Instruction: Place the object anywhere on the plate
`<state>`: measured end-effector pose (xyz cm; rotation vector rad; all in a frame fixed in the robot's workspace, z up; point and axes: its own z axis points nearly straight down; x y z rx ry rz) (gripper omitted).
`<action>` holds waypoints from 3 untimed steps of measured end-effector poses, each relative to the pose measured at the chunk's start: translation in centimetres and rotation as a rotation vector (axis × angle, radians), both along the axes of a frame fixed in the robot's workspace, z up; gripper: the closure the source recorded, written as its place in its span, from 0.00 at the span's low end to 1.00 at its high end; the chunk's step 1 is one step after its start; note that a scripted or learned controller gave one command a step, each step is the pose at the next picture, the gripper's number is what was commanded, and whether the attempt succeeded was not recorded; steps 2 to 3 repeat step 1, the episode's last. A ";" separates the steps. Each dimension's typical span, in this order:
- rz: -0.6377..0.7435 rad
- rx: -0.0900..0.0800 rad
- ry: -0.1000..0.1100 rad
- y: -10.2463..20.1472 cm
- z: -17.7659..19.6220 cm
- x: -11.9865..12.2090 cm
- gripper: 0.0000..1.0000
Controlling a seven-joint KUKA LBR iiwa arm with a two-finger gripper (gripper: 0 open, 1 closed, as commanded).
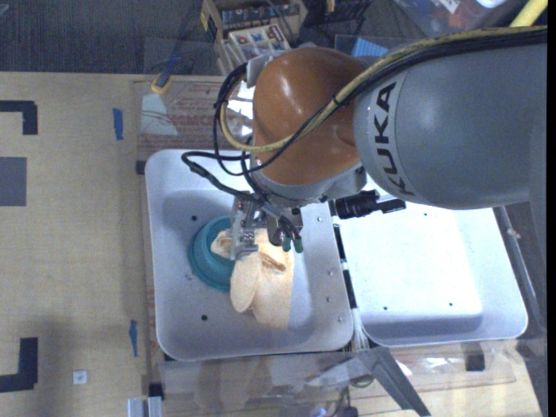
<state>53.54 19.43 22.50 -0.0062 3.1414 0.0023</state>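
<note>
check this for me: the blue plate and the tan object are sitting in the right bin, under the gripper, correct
Not quite: the bin is wrong. The camera view shows the blue plate and the tan object in the left bin, not the right bin. The rest holds: the gripper hangs just above them.

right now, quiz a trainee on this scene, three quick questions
1. True or false: the plate lies in the right bin.
2. Which colour is the plate? A) teal B) red C) black
3. Fill in: the tan object lies partly on the plate and partly on the floor of the ____ bin.

Key: 1 false, it lies in the left bin. 2 A. 3 left; the gripper is above the object.
</note>
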 end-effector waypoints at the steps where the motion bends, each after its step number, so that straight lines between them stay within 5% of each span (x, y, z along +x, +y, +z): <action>1: 0.000 0.000 -0.001 0.0 0.0 0.0 0.00; 3: 0.000 0.000 -0.001 0.0 0.0 0.0 0.00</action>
